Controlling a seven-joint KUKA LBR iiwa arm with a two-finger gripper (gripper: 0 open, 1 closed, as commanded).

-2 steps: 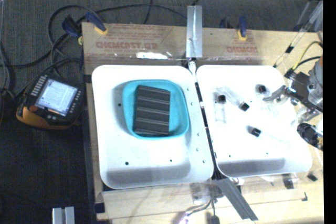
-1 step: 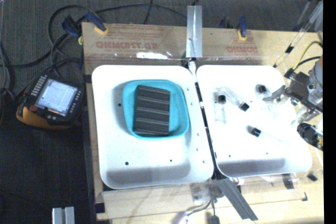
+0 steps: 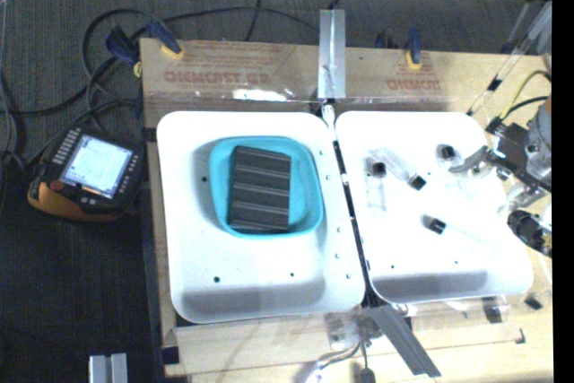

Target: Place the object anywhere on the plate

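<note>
Setting: robotics lab. Evidence: wooden worktop (image 3: 269, 72) held by clamps (image 3: 161, 39) at the frame's top; two white bins (image 3: 251, 296) side by side; handheld control pendant (image 3: 90, 170) at left on dark carpet (image 3: 54, 300); loose cables (image 3: 117, 22) upper left.

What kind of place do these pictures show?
Probably a robotics lab: a bench bears two white bins side by side, a handheld control pendant lies on the carpet, and cables trail beside it.
</note>
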